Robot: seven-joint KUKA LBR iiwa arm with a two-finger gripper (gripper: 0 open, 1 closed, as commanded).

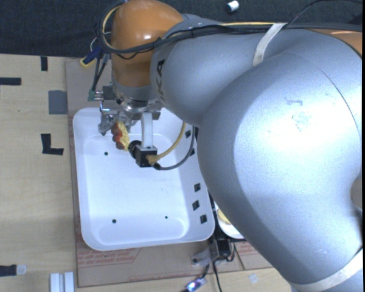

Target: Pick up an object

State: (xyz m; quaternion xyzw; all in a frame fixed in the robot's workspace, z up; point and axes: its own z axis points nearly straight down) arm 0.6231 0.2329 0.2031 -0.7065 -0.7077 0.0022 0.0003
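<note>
From my console, the only writing I find is a faint reddish print along the near edge of the cardboard sheet [109,259] under the white bin [134,193]. It is too pale and small for me to read. The bench [24,193] carries black tape marks [48,145] shaped like corners and bars, and a grey square patch [58,101], none of them lettered. The bin floor shows a few small black dots, and its right wall has a row of small black squares.

The thing I am after is a small red and yellow object [118,137]. It sits in the far left part of the white bin, close to the far wall and directly beneath the gripper [115,126]. Its long axis seems to slant from the far left toward the near right. It is partly covered from above, so I cannot say which end is which.

The arm [280,132] reaches in from the right, and its grey bulk hides most of that side. The orange band [137,32] sits above the wrist at the far edge of the bin. The gripper points down over the object. I cannot tell whether the pincer is wide or narrow, nor whether it touches the object.

A small white item [232,5] lies on the dark surface beyond the bench.
</note>
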